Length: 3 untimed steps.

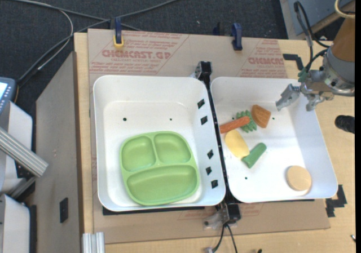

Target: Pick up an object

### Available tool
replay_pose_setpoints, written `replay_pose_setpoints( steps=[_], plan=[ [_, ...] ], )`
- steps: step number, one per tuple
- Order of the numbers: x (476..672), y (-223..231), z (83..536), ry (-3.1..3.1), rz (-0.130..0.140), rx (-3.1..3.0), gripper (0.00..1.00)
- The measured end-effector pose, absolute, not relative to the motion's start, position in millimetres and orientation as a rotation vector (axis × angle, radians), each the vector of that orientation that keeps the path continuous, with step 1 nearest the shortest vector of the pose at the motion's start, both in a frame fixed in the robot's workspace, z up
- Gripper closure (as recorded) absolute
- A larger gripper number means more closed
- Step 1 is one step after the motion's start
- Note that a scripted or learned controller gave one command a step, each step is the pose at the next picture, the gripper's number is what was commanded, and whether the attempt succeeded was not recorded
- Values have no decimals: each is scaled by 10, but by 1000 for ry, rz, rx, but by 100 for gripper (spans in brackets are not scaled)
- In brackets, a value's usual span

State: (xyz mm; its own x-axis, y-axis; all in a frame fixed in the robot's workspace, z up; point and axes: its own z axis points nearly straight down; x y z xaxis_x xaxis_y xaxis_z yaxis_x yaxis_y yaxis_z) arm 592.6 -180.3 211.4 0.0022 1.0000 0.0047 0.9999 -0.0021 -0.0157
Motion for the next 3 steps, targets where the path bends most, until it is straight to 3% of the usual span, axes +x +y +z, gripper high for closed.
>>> replay_pose_setpoints(
  steps=[1, 3],
  plan=[
    [5952, -1798, 2179, -2219, 3, -2217, 0],
    [5969, -1741, 1077, -2216, 7, -2214, 0]
  ],
)
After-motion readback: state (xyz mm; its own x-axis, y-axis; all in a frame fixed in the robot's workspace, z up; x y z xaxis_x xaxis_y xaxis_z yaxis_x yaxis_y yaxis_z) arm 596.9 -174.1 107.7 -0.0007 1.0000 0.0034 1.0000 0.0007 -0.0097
